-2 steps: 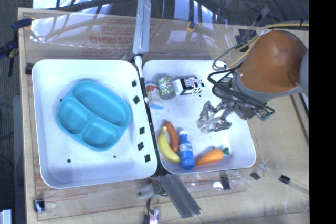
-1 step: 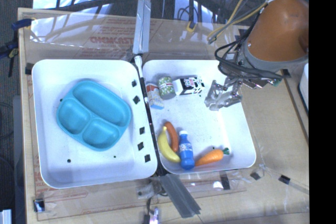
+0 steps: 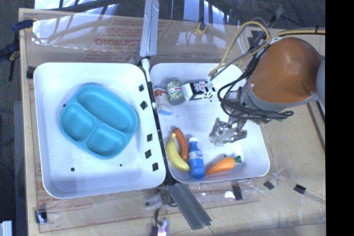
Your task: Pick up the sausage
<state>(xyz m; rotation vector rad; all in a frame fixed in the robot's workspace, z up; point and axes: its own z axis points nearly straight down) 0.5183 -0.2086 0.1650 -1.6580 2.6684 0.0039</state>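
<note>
We note the metal two-finger gripper (image 3: 225, 133) hanging low in the right bin, grip state unreadable, the reddish-brown curved sausage (image 3: 181, 142) lying untouched to its left beside a yellow banana (image 3: 175, 156).

No readable text; faint mirrored red lettering on the clear sheet (image 3: 119, 41) behind the bins is illegible

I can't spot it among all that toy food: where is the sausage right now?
The sausage lies in the right bin, near its front left corner, tucked between the banana and the blue bottle, left of the pincer.
</note>
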